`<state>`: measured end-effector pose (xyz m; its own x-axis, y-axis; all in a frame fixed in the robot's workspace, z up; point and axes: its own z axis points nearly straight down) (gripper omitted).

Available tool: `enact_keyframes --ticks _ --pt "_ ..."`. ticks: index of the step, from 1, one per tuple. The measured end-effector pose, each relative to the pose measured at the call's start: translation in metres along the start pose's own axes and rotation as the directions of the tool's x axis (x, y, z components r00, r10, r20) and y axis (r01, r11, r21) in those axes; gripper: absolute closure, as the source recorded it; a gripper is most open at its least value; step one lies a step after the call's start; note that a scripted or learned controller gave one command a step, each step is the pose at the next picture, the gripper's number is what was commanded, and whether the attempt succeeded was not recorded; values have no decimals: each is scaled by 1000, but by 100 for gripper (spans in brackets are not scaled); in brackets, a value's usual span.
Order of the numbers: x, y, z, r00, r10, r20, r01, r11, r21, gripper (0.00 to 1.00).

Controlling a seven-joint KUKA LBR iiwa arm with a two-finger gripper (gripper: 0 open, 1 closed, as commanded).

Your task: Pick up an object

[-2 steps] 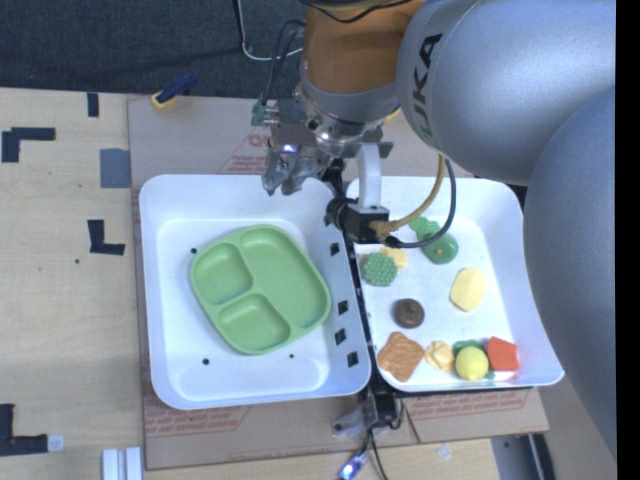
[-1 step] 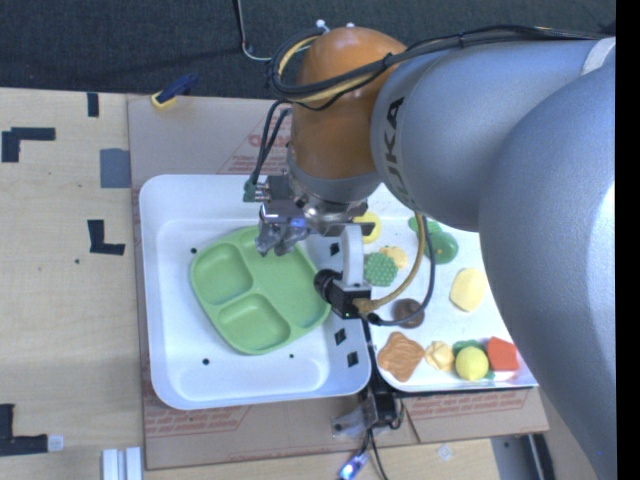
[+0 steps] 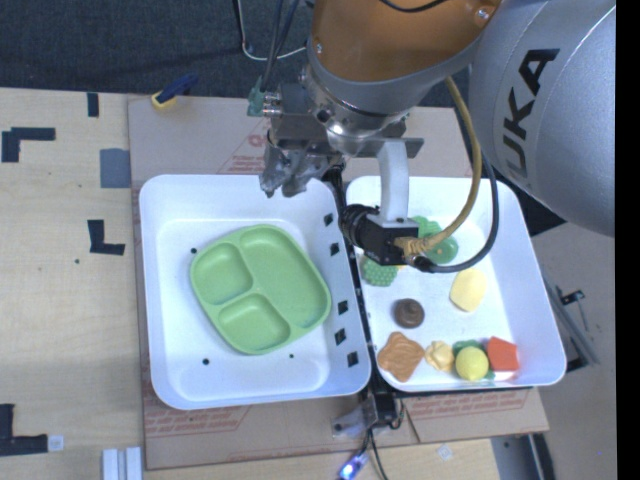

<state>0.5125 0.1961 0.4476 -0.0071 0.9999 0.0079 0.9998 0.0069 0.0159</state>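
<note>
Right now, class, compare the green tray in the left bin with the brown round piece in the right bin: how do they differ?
The tray is pale green; the brown piece is dark brown. The tray is far larger, taking up much of the left bin, while the brown piece is a small item among several in the right bin. The tray has three compartments; the brown piece is a small round lump. Both rest on a white bin floor.

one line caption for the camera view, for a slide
KUKA arm's gripper hangs over the left bin above a green divided plate; toy foods sit in the right bin.
</note>
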Motion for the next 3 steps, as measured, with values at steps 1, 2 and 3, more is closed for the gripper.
enact_keyframes --ticks 1,2,3 --pt "-14 -24 66 1000 5 10 -6 1000 20 100" --pt "-13 -24 56 1000 3 10 -4 1000 20 100" --pt "-13 -24 47 1000 2 12 -3 1000 22 100"
